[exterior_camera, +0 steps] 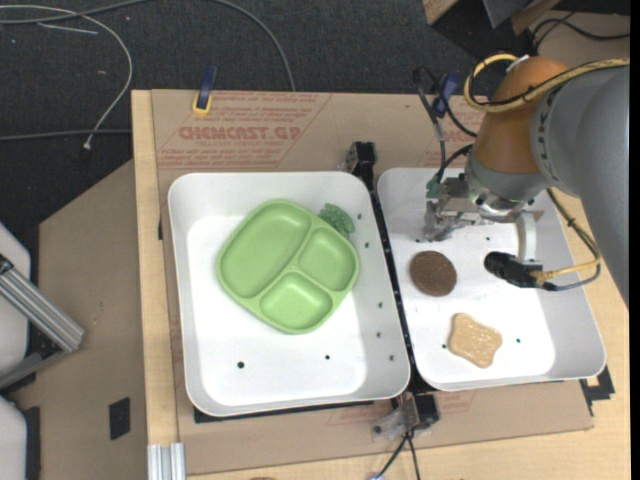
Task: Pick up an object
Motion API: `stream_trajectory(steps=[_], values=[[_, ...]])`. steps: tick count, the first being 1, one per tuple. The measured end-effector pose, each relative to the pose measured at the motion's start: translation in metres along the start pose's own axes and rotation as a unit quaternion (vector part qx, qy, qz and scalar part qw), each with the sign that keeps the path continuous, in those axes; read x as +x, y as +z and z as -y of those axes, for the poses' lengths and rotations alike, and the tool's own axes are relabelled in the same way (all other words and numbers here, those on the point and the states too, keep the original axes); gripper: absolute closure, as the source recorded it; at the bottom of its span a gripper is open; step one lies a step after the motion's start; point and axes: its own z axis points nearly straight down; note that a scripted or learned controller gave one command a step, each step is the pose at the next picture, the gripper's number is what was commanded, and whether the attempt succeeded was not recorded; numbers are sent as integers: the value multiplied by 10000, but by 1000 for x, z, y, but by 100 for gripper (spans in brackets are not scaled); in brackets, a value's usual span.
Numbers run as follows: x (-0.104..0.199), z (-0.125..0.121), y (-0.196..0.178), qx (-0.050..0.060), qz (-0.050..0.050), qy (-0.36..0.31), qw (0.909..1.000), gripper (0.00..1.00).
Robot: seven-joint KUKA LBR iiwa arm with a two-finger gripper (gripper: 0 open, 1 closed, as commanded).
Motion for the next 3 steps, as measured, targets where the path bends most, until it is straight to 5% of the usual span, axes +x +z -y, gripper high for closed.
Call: stream_trajectory(steps=[3], values=[[5, -5, -139, -28, 11, -8, 10000, 100]])
